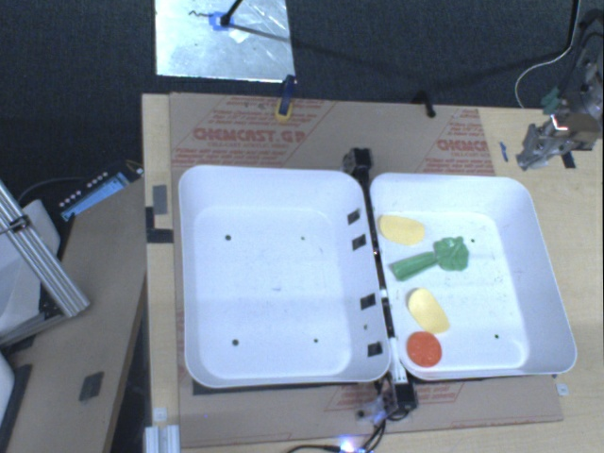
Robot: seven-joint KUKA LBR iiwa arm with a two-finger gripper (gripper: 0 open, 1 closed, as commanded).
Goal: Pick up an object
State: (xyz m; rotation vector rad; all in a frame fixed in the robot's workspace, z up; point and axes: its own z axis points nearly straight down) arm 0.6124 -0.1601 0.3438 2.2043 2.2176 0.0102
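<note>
The right bin point(528, 253) holds several small objects along its left side. A yellow piece point(401, 229) lies at the back, and a green broccoli-like toy point(434, 258) lies just in front of it. Nearer the front are a second yellow piece point(427, 310) and a flat orange-red disc point(424, 349). My gripper point(545, 145) hangs at the far right, beyond the right bin's back right corner, well apart from all the objects and with nothing seen in it.
The left bin point(274, 272) sits beside the right one, with black clips point(359, 243) along the shared divider. Both rest on a cardboard sheet point(255, 135). A shiny metal plate point(222, 26) lies at the back left, and cables point(538, 64) hang near the arm.
</note>
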